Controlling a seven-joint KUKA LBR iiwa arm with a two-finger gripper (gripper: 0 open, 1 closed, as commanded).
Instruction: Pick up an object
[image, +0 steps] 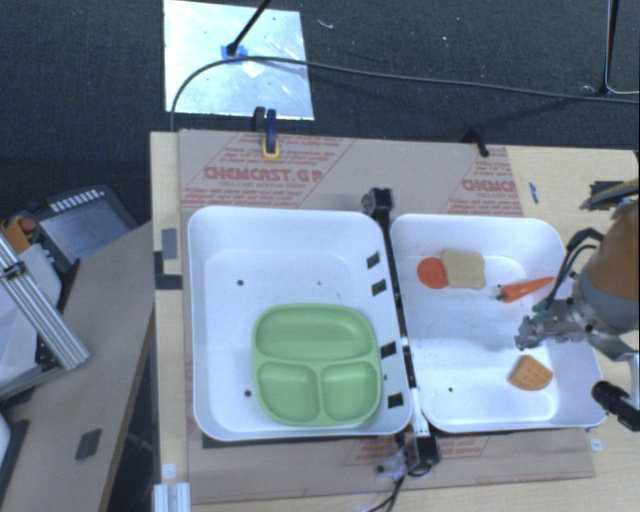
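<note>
In the right bin (470, 405) lie a red round piece (431, 272), a beige bread slice (464, 268) touching it, an orange carrot (524, 289) and a brown-orange wedge (530, 374). My gripper (541, 331) hangs over the bin's right side. It sits between the carrot and the wedge, just above the wedge and apart from both. The grey arm (612, 285) comes in from the right edge. Nothing is visibly held.
The left bin (230, 250) holds a green three-part plate (316, 362) near its front. A black clip row (388, 300) runs along the seam between the bins. Cardboard (330, 170) lies under both bins, with a yellow clamp (270, 140) at the back.
</note>
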